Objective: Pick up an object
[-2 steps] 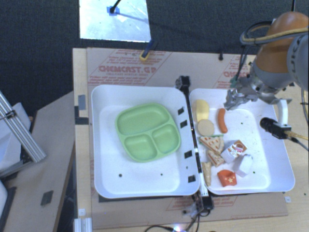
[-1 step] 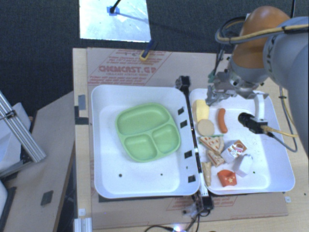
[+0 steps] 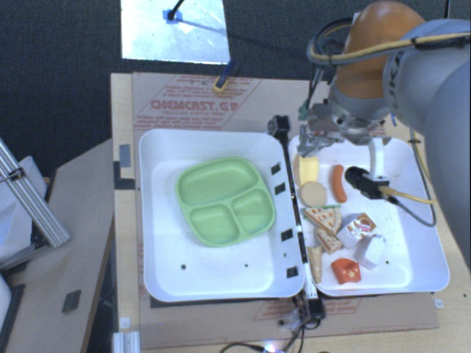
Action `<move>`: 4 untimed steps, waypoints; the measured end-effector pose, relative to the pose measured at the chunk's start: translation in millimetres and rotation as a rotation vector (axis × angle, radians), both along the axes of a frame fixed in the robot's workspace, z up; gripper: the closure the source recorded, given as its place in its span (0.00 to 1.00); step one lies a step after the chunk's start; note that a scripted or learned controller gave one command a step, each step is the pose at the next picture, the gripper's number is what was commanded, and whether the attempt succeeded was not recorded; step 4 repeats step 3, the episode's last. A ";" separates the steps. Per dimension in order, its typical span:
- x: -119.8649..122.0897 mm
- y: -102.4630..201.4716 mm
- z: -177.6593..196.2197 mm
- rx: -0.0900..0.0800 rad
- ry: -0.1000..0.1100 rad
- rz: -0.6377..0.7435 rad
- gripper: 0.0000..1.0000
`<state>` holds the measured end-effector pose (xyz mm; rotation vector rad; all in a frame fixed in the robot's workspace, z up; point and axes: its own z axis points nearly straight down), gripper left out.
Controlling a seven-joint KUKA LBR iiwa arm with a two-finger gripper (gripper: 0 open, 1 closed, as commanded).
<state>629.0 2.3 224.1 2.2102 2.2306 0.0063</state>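
Sausage [image 3: 338, 183] lies in the right bin [image 3: 423, 259], long axis roughly top-to-bottom in view, just right of the yellow cheese block [image 3: 308, 170]. Gripper [image 3: 313, 143] sits at the bin's upper left corner above the cheese; finger state hidden by the wrist, can't tell. One green tray [image 3: 225, 201] in the left bin [image 3: 158, 263]. Two pizza slices [image 3: 322, 219], one round cracker [image 3: 313, 193], one red piece [image 3: 346, 271].

Bench [image 3: 96, 197], tan wood top w/ a printed cardboard sheet [image 3: 199, 105] laid on it. On the sheet, 2 shallow white bins side by side, touching: left bin [image 3: 158, 271], right bin [image 3: 427, 263]. Yellow-tipped tool [image 3: 223, 79] rests at the sheet's far edge.
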 end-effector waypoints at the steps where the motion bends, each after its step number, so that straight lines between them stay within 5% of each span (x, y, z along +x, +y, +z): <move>1: 17.3 3.6 -3.4 -0.002 0.000 -0.003 1.00; 4: 2.3 -3.4 7.5 -0.002 0.003 -0.007 1.00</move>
